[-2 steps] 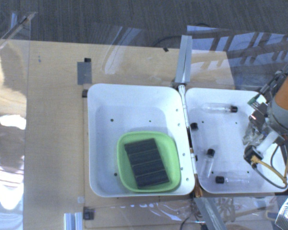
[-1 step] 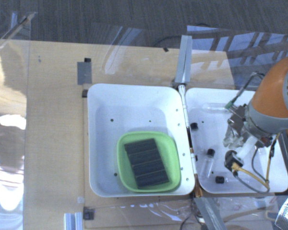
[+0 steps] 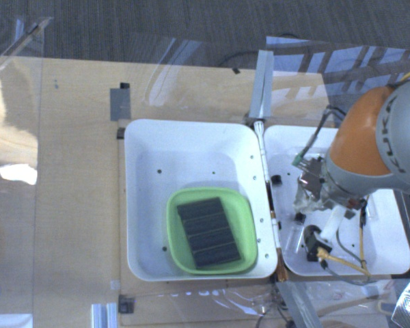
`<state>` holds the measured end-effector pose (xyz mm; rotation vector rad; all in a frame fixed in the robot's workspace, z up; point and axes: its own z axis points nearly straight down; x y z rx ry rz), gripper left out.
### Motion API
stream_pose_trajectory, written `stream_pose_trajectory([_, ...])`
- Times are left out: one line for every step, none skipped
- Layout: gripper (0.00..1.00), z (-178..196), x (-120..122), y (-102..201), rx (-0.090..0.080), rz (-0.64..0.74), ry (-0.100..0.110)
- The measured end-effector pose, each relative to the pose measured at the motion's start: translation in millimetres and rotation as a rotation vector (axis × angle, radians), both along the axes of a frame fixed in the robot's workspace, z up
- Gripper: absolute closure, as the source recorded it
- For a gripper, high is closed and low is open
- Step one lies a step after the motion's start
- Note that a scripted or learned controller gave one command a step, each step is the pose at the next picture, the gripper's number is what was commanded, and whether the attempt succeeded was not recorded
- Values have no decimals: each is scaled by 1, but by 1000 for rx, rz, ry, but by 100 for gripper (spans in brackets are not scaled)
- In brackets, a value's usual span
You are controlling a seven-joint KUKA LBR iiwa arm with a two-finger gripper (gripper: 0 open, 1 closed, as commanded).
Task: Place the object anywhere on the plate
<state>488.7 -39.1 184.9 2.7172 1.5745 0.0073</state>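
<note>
A dark grey ridged rectangular block (image 3: 208, 232) lies flat on the green plate (image 3: 178, 214), a rounded square dish in the front half of the left bin (image 3: 143, 156). My gripper (image 3: 303, 201) hangs over the left part of the right bin (image 3: 386, 241), well to the right of the plate and apart from the block. The orange band and grey wrist cover most of the gripper body from above.
A raised divider (image 3: 265, 183) runs between the two bins. Cables and a yellow-tipped lead (image 3: 328, 255) trail from the wrist across the right bin's floor. A grey metal post (image 3: 262, 91) stands behind the bins, on the wooden bench (image 3: 55, 183).
</note>
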Motion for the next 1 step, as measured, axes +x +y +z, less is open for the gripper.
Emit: stream_pose_trajectory([100,73,0,90,-2,263,-4])
